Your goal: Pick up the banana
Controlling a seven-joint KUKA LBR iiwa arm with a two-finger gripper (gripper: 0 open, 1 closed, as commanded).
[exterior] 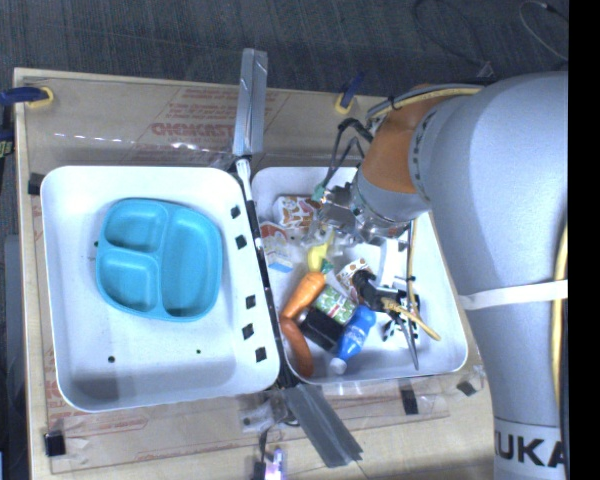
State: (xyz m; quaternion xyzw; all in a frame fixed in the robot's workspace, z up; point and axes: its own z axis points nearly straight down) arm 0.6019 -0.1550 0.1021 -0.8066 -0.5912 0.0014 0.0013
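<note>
A small yellow piece, which I take for the banana (pixel 317 259), lies in the right bin (pixel 442 286) near its middle, mostly covered by other items. My gripper (pixel 338 230) hangs just above and to the right of it, under the orange wrist band. The wrist and the clutter hide the gripper's tips. From this angle I cannot say whether it touches the banana.
An orange carrot (pixel 305 293), a black box (pixel 329 322), a blue bottle (pixel 356 333), a reddish sausage (pixel 297 344) and a printed white packet (pixel 295 212) crowd the right bin. A blue divided tray (pixel 162 258) sits in the left bin (pixel 70 338). The arm's body covers the bin's right side.
</note>
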